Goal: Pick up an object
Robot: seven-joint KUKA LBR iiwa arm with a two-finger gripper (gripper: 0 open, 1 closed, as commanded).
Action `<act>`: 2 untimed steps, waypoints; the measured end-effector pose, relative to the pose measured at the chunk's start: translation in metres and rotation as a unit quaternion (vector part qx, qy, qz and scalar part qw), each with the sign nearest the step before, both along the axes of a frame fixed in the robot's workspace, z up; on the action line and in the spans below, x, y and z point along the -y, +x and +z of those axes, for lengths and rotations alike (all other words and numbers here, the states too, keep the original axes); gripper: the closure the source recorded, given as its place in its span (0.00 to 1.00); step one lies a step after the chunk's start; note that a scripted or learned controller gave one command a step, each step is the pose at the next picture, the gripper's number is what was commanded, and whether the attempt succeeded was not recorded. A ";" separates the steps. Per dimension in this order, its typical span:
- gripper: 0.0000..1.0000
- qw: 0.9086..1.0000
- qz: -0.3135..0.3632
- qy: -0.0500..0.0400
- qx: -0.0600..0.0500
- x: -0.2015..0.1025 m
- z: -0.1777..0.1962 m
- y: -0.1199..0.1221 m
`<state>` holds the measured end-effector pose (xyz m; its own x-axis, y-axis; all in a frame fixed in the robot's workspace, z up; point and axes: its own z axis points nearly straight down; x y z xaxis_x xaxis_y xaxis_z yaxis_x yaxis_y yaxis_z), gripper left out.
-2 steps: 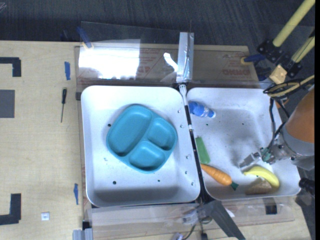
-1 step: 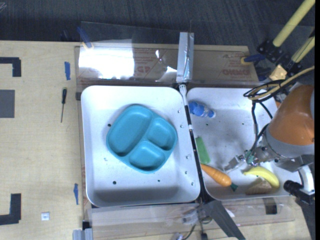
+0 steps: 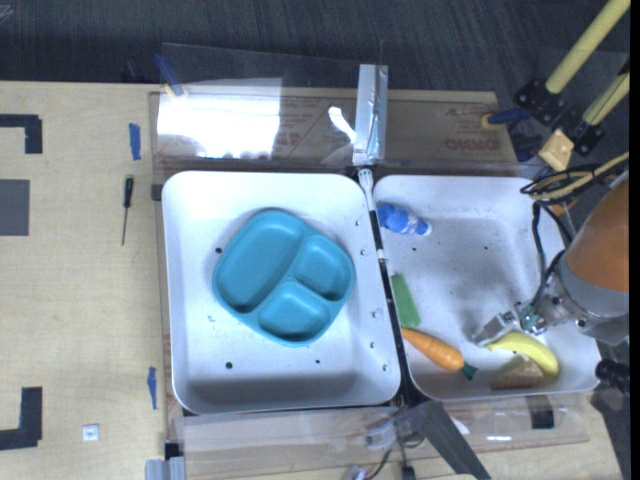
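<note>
My gripper (image 3: pixel 503 326) is low in the right bin (image 3: pixel 470 238), near its front right corner. It sits right at the left end of a yellow banana (image 3: pixel 527 351), touching or just above it. A brown lump (image 3: pixel 517 373) lies just in front of the banana. An orange carrot (image 3: pixel 433 348) lies to the gripper's left, and a green stick (image 3: pixel 404 300) beside the bin's left wall. At the back left corner of this bin rests a blue and white object (image 3: pixel 402 221).
The left bin (image 3: pixel 190 268) holds a blue divided plate (image 3: pixel 284 274). The arm's orange band (image 3: pixel 608 248) hangs over the right bin's right edge, with black cables (image 3: pixel 545 208) trailing above it. A metal divider (image 3: pixel 371 118) stands behind the bins.
</note>
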<state>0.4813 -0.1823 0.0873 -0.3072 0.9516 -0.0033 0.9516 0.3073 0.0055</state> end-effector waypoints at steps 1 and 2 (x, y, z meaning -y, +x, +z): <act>0.00 0.995 -0.101 0.001 0.001 -0.075 0.001 0.001; 0.00 1.000 -0.008 0.000 0.002 -0.050 0.139 0.000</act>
<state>0.4816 -0.1326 0.2268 -0.2911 0.9567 -0.0051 0.9567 0.2911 0.0083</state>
